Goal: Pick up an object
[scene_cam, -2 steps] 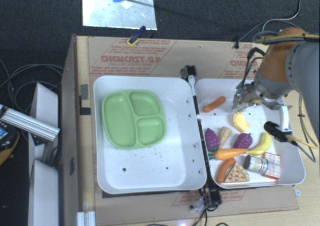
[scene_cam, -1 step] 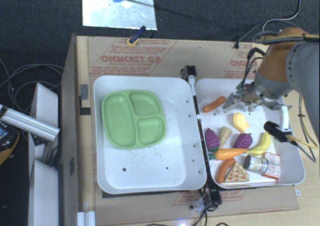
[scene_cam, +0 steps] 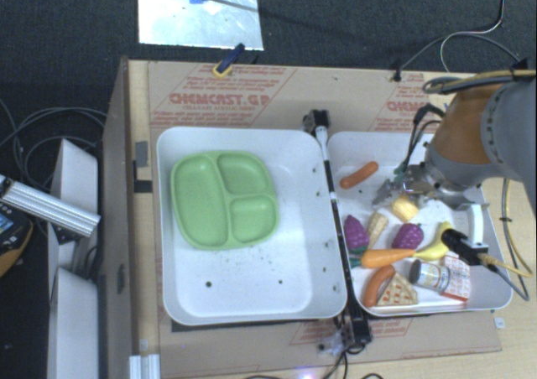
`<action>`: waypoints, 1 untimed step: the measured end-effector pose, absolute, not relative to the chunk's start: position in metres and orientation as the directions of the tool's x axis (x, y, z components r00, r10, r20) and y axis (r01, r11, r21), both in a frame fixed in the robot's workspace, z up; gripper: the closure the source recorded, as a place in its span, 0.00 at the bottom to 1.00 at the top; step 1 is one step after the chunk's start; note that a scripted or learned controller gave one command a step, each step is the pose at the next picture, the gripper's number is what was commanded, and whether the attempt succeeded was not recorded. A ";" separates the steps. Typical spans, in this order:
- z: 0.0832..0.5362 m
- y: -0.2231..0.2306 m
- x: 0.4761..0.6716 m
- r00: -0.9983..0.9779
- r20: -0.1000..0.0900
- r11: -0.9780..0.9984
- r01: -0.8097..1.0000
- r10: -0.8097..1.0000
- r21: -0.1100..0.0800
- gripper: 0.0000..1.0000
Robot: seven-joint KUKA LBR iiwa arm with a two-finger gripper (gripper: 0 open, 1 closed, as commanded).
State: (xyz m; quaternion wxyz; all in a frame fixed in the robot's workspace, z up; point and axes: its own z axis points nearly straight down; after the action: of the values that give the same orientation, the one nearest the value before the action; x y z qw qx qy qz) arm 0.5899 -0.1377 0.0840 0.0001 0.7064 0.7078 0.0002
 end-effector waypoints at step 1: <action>0.095 -0.138 0.591 -0.004 0.000 0.004 1.000 1.000 0.003 1.00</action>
State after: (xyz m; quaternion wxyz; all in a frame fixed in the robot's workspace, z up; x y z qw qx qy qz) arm 0.5909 -0.1376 0.0947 0.0009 0.7058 0.7084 0.0010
